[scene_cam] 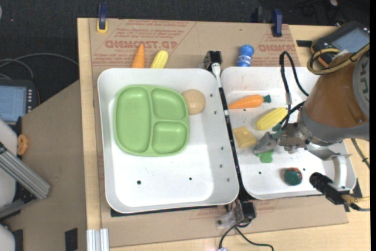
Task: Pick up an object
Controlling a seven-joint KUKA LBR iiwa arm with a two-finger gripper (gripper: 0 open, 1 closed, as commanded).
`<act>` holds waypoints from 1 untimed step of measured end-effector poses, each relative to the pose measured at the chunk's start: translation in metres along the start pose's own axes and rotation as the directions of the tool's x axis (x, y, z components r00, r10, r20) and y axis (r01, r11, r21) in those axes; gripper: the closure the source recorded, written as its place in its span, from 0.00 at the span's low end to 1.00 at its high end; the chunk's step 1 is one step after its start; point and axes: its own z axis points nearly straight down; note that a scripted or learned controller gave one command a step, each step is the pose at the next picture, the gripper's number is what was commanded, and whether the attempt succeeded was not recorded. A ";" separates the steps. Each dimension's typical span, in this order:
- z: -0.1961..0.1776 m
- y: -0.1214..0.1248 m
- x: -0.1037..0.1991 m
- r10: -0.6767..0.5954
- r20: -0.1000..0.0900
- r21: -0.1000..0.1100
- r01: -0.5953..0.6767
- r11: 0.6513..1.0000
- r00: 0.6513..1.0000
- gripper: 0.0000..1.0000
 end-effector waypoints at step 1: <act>0.045 0.006 -0.010 -0.001 -0.002 0.006 0.001 1.000 1.000 0.00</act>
